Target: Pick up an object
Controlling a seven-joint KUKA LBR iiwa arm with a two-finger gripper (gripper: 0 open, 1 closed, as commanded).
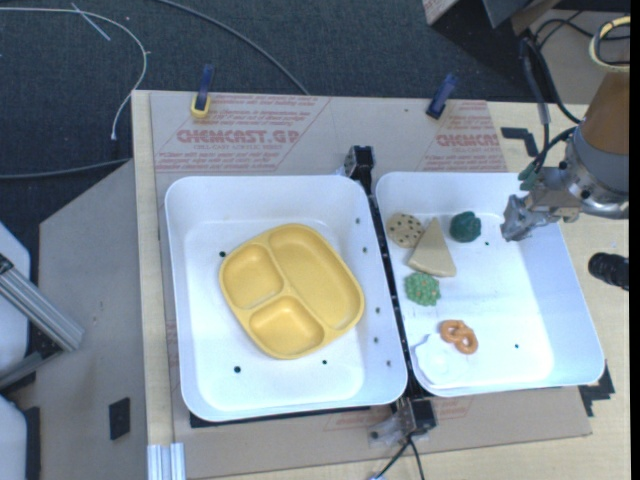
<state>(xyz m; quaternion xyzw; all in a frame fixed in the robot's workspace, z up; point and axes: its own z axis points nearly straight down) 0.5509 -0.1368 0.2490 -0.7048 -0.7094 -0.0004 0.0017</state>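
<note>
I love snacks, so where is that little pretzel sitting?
The pretzel lies in the right bin, near its front edge, just below the green broccoli piece.

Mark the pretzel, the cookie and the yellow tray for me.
pretzel (458, 336): camera view, middle of its twisted loops.
cookie (404, 229): camera view, centre of its speckled face.
yellow tray (290, 288): camera view, ridge between its compartments.

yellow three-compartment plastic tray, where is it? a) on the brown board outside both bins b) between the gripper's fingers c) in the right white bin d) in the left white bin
d, the yellow three-compartment plastic tray lies flat inside the left white bin, while the right white bin holds the small food items such as the orange pretzel.
</note>
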